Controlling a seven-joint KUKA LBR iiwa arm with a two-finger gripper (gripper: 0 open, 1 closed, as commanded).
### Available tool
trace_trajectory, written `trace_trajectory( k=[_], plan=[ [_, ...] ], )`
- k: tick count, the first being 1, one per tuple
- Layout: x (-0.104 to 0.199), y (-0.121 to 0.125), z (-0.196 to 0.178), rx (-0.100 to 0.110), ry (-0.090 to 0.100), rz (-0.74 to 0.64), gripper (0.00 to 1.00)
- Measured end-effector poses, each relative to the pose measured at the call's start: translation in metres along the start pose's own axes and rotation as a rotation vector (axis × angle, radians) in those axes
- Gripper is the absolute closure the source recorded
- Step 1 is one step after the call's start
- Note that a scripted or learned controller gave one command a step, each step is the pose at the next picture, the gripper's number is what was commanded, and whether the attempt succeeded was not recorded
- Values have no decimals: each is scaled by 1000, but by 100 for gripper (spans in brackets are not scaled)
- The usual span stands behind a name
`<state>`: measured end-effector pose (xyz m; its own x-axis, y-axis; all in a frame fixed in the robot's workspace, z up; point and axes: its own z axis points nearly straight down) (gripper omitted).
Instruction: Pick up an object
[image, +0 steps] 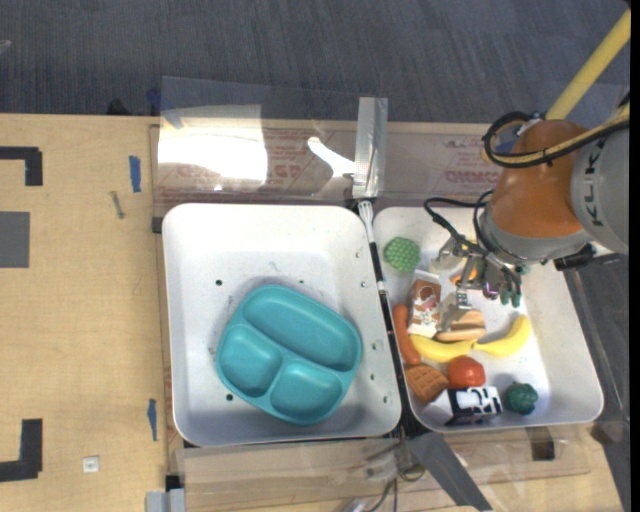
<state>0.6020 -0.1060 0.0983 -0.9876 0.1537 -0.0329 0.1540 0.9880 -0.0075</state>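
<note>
My gripper (470, 288) hangs low over the upper middle of the right bin (575, 375), under the orange wrist band. Directly below it lie a small printed carton (424, 303) and a tan sandwich-like piece (462, 322). A yellow banana (490, 345) curves under them. Around these sit a green knobbly ball (403, 253), an orange carrot (402, 328), a brown waffle (425, 382), a red tomato (465, 372), a black-and-white item (473, 402) and a green broccoli (520, 398). Nothing is visibly lifted off the bin floor.
The left bin (200, 250) holds a teal divided plate (290, 350). A metal divider post (369, 150) stands at the back between the bins. Cables loop around the arm's wrist (540, 190) above the right bin's far edge.
</note>
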Motion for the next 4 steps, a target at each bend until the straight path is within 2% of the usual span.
trace_trajectory(
  k=[1, 2, 3, 4],
  plan=[
    [-1, -6, 1, -2, 9, 139, 0],
    [21, 6, 3, -6, 9, 144, 0],
    [61, -8, 8, -7, 23, 123, 0],
    [98, -22, -5, -14, -43, 215, 0]
  ],
)
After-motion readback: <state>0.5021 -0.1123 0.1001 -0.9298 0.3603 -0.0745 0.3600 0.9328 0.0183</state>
